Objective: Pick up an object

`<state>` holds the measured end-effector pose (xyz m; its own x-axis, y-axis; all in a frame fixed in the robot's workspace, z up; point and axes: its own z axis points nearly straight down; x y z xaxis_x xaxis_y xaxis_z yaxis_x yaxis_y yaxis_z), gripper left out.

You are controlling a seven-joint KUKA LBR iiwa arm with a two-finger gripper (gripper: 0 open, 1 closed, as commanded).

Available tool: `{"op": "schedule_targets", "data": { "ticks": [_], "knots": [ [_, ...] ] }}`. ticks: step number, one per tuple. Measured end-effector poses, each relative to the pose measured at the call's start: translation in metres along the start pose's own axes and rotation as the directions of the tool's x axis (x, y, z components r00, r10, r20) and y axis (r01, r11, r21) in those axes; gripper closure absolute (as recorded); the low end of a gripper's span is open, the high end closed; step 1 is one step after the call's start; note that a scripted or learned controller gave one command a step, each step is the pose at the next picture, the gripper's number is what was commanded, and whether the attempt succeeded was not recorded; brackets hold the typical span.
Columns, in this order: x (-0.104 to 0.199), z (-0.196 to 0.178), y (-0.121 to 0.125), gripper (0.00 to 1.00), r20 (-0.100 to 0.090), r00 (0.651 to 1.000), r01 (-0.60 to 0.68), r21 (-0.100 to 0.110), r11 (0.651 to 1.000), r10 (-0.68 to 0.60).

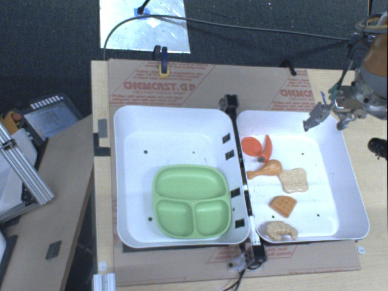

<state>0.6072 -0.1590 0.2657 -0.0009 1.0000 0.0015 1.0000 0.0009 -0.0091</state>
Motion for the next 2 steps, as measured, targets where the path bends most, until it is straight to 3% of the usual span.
{"op": "schedule_targets", "data": {
  "ticks": [1, 2],
  "knots": [
    [0.0, -0.006, 0.002, 0.0, 0.002, 1.0, 0.002, -0.011, 1.0, -0.002],
    [0.003, 0.036, 0.006, 0.0, 0.002, 1.0, 0.002, -0.008, 1.0, -0.002]
  ]
}}
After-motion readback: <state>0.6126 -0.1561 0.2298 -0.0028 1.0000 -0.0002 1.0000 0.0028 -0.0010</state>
